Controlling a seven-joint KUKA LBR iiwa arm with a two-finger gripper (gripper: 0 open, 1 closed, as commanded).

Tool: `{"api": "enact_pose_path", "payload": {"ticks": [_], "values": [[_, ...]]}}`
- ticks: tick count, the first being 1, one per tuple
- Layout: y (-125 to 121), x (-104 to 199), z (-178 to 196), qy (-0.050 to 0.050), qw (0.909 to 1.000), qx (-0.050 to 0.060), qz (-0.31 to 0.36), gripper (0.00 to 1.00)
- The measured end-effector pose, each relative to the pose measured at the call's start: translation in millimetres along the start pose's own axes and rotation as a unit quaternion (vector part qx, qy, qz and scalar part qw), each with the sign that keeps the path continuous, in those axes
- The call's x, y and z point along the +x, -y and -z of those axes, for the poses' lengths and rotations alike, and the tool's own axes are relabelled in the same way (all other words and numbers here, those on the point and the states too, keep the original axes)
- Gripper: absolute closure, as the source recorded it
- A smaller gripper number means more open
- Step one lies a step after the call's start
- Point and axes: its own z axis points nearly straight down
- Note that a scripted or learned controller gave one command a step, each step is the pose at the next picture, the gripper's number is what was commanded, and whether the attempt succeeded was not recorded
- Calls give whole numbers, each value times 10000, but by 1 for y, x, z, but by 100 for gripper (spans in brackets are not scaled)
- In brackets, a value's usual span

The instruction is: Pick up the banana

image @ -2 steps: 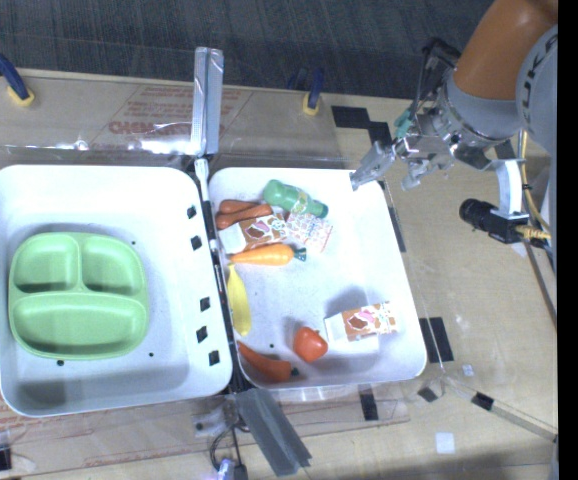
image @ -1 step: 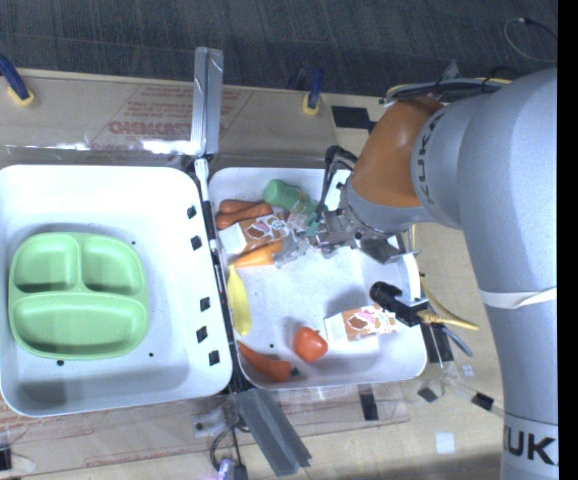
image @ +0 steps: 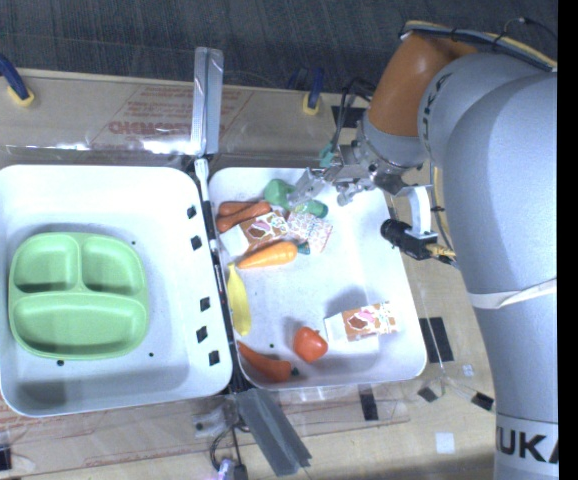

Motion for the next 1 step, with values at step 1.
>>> {"api": "enact_pose_path", "payload": {"ticks": [1], "values": [[93,9,-60,-6,10000,22,48,0]]}}
